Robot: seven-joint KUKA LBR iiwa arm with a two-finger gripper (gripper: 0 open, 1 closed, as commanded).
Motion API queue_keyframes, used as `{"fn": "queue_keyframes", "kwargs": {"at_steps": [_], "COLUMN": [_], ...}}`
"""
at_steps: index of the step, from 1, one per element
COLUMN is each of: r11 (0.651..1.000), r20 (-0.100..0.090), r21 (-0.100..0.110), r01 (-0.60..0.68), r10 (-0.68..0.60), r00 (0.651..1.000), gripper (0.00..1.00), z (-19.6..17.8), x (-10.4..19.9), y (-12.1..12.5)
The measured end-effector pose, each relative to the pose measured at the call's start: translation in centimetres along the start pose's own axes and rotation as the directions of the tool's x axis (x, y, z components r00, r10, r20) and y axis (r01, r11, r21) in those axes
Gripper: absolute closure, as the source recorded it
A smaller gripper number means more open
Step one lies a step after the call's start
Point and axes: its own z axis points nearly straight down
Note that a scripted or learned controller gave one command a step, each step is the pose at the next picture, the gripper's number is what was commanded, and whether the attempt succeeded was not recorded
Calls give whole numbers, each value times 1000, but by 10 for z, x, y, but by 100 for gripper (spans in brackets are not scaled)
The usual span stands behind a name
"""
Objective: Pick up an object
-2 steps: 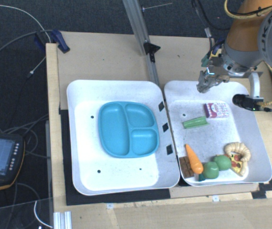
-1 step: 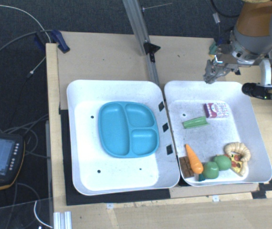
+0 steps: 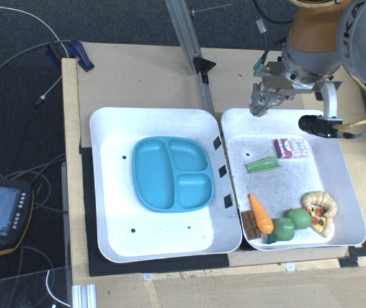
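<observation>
Hovering over the far rim of the right bin (image 3: 356, 191), the gripper (image 3: 258, 110) hangs from the grey arm (image 3: 327, 24) with its orange band, its tips close together and nothing between them as far as the slanted view lets one judge. Below it in that bin lie the objects to pick from: a small purple and white carton (image 3: 291, 148) whose printed face is too small to read, with a green cylinder (image 3: 262, 165) just beside it toward the bin's middle. Near the front edge sit an orange carrot (image 3: 261, 213), a brown chocolate bar (image 3: 250, 225) touching the carrot's left side, a green pepper (image 3: 291, 224), and a toy pizza slice (image 3: 318, 211) against the right front corner. A black sensor head (image 3: 319, 125) on a white bracket stands over the bin's far right corner. In the left bin (image 3: 106, 191) rests a blue divided plate (image 3: 172, 173) with three compartments. On the floor at the left lies a control pendant (image 3: 0, 213) whose screen is lit, though its text is illegible.
</observation>
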Motion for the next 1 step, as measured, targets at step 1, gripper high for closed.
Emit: {"fn": "queue_keyframes", "kwargs": {"at_steps": [1], "r11": [1000], "r20": [-1], "r21": [-1], "r01": [1], "r10": [-1], "r00": [1000], "gripper": [100], "z": [-4], "x": [58], "y": [-2]}}
